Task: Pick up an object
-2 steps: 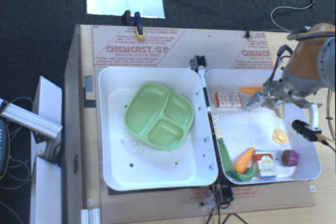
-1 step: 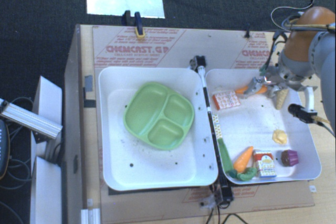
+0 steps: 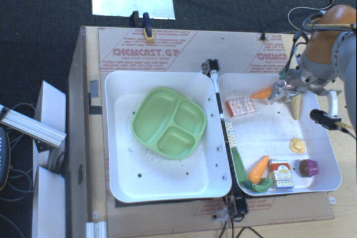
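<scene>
Gripper (image 3: 280, 91) hangs low over the far end of the right bin (image 3: 334, 175), its tip just beside an orange carrot-like piece (image 3: 261, 94), though whether it is released or clenched cannot be told from this view. Near that piece lies a small red-and-white packet (image 3: 240, 106), and along the near end sit a second carrot (image 3: 258, 169) on a green pod (image 3: 241, 167), a small carton (image 3: 282, 174), a purple toy (image 3: 308, 167) and a yellow piece (image 3: 297, 145). The left bin (image 3: 120, 187) holds a green divided plate (image 3: 168, 122).
</scene>
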Robot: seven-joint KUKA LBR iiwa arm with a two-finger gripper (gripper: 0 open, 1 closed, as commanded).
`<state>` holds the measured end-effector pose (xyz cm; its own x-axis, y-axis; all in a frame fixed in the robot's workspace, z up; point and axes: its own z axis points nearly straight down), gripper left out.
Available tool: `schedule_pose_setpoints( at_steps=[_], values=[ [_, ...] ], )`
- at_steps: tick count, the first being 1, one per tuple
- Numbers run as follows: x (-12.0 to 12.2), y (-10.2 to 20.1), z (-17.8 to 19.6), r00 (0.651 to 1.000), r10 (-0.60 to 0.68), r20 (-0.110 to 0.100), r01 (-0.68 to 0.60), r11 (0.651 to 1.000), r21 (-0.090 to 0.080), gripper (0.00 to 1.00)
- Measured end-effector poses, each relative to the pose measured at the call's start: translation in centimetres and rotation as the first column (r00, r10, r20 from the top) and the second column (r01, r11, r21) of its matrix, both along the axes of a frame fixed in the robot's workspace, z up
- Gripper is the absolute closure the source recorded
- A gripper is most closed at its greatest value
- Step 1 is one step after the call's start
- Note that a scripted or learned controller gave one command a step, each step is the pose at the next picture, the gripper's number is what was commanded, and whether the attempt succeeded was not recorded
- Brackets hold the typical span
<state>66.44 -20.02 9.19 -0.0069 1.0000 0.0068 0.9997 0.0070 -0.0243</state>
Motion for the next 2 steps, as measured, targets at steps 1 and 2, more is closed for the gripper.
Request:
schedule_pose_setpoints(
  at_steps=[1,2],
  values=[
    [0.1,0.7,-0.1,1.0,0.004,-0.005,-0.004,1.0,0.014,0.0],
    [0.0,0.2,1.0,1.0,0.004,-0.006,-0.004,1.0,0.004,1.0]
  ],
)
